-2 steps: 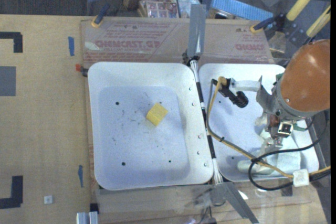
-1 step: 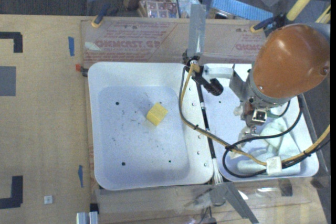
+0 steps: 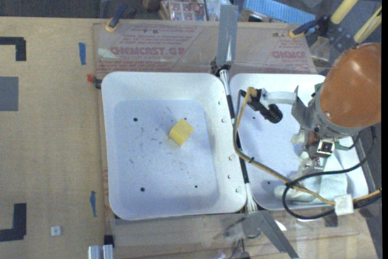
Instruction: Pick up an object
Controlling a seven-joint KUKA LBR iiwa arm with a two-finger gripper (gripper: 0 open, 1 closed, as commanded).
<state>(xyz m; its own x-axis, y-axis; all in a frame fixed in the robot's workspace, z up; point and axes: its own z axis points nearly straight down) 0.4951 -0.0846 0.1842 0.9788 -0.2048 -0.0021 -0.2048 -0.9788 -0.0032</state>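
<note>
Gripper (image 3: 314, 151) seen low over right bin (image 3: 267, 182), under orange band (image 3: 357, 91); finger state cannot be told, hidden by wrist. Pale object (image 3: 290, 193) lies near right bin's front edge, crossed by cables (image 3: 267, 170). Yellow block (image 3: 180, 132) lies alone near middle of left bin (image 3: 121, 191), well apart from gripper.

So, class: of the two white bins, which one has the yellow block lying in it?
The left bin: the yellow block lies near its middle. The right bin has the arm over it instead.
</note>
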